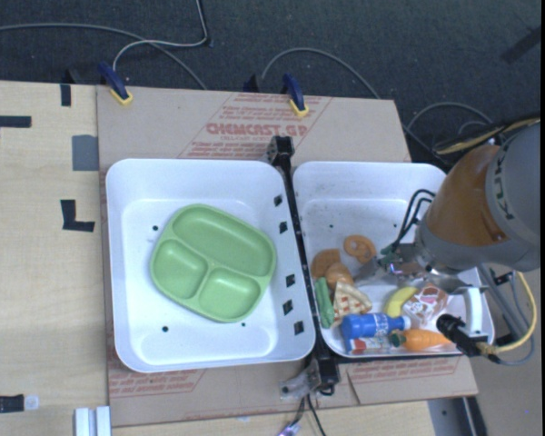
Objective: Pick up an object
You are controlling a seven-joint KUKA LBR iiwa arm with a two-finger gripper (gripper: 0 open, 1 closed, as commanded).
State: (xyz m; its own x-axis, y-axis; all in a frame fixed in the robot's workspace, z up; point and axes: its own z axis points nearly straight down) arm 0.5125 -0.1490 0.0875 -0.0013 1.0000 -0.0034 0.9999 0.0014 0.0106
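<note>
right shallow white bin (363, 182) — holds a brown pretzel-shaped toy (359, 246), yellow banana (399, 300), blue bottle (371, 324), orange carrot (424, 339) and pizza slice (350, 295). grey two-finger gripper (392, 263) hangs just beside the pretzel; finger state cannot be told. left shallow white bin (127, 198) — holds a green divided plastic plate (213, 262).

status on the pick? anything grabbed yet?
Done: the arm has reached over the right bin. In hand: nothing visibly held; the pincer sits low among the toy food, beside the pretzel and banana. Left: grip an item and lift. The green plate lies alone in the left bin.
</note>
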